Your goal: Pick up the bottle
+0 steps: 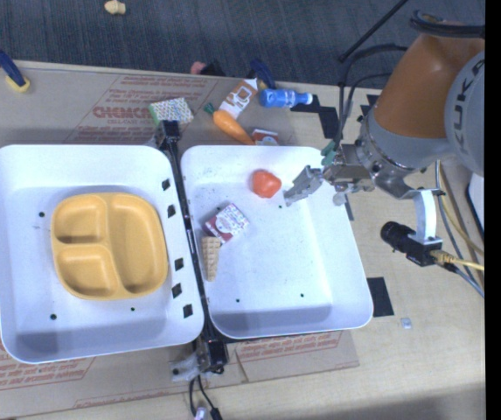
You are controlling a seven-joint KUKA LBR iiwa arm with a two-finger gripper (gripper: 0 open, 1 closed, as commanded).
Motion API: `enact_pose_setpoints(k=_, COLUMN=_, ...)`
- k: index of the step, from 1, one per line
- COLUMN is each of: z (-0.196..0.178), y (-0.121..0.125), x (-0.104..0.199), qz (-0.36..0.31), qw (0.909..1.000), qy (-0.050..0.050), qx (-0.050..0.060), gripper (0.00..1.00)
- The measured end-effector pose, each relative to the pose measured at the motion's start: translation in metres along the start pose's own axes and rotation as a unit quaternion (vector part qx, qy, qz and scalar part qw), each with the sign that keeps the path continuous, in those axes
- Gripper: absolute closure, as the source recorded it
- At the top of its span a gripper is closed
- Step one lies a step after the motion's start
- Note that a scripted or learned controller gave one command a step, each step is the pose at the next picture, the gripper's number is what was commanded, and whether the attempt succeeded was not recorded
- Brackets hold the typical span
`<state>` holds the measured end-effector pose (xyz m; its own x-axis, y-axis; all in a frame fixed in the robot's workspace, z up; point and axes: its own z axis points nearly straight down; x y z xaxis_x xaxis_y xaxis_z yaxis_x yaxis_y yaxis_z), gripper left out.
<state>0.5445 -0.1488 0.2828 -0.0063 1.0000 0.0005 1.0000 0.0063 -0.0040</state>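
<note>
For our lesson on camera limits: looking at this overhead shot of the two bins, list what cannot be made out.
- gripper: fingers too blurred in the camera view to tell open from shut.
- blue bottle: beyond the right bin, too small to read any label.
- wrapped packet: print too small to read.
- arm: upper part cut off by the top edge.

A yellow tray (108, 244) lies in the left bin (10, 322). The right bin (320, 296) holds a tomato (266, 183), packet (227, 222) and cone (210, 257). A carrot (231, 126) lies at its 12 o'clock.
</note>
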Motion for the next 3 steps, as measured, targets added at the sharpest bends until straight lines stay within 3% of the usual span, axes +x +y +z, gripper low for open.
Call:
enact_pose_setpoints(k=1, z=-0.010, y=0.000, x=0.000, qz=-0.002, qw=1.0000, qy=0.000, qx=0.001, gripper=1.00)
enact_pose_setpoints(k=2, z=0.053, y=-0.059, x=-0.045, qz=-0.047, qw=0.9989, qy=0.000, qx=0.000, gripper=1.00)
enact_pose_setpoints(k=3, z=0.098, y=-0.068, x=0.006, qz=-0.185, qw=0.9827, qy=0.001, qx=0.000, gripper=1.00)
